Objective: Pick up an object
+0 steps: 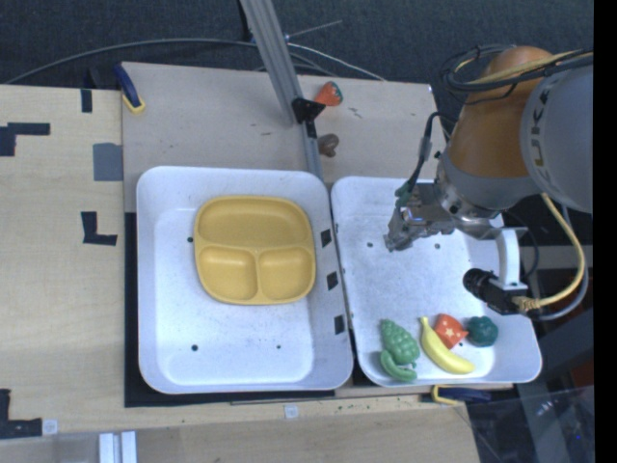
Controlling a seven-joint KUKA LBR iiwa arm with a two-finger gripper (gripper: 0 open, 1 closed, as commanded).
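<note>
My gripper hangs over the upper middle of the right bin, its dark fingers pointing down and left, with nothing visible between them. Along that bin's front edge lie a green bumpy toy, a yellow banana, a red-orange toy and a dark green round toy. They sit well below and to the right of the gripper. In the left bin rests a yellow divided plate.
A grey metal post slants down to the bench behind the bins, with a small red-orange object and a brown one beside it. A blue and yellow clamp sits at the bench's far left corner. Cables hang off the arm at right.
</note>
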